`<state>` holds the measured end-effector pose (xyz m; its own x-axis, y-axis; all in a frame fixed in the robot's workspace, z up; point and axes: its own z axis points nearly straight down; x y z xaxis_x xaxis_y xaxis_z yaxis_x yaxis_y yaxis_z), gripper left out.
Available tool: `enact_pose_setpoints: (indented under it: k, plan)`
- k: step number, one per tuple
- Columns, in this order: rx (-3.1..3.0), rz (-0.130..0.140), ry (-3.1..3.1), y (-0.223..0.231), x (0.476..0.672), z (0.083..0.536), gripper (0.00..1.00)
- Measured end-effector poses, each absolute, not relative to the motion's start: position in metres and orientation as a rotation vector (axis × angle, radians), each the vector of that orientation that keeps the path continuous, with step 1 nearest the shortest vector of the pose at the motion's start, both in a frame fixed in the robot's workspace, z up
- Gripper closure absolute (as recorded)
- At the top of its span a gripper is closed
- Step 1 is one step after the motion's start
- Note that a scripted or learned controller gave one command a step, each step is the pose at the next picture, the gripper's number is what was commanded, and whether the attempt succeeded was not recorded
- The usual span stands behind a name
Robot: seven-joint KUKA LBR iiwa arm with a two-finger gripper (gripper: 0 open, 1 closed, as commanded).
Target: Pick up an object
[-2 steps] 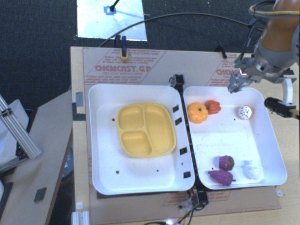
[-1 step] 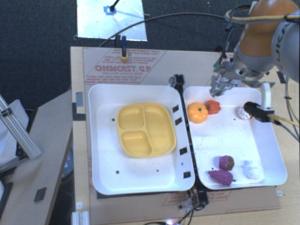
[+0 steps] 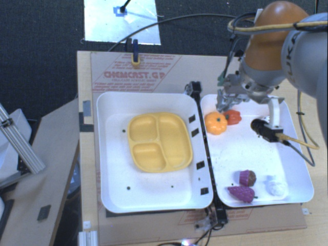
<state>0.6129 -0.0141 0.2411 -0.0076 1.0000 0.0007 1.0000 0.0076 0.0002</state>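
Observation:
The right bin holds a small orange pumpkin near its far left corner, with a red-orange piece touching its right side. My gripper hangs just above and between these two, its grey fingers pointing down at them. Nothing shows held between them. Near the bin's front edge lie a dark red berry-like piece, a purple piece and a small white object.
The left bin contains a yellow divided plate. A black cylinder on the arm juts over the right bin, with a cable trailing right. Black clips line the seam between bins.

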Motion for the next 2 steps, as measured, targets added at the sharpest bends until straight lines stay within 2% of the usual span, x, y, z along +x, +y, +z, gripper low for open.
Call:
enact_pose_setpoints:
  k: [2]
  plan:
    - [-2.212,-0.001,-2.23,0.072,0.583,0.224,1.0]
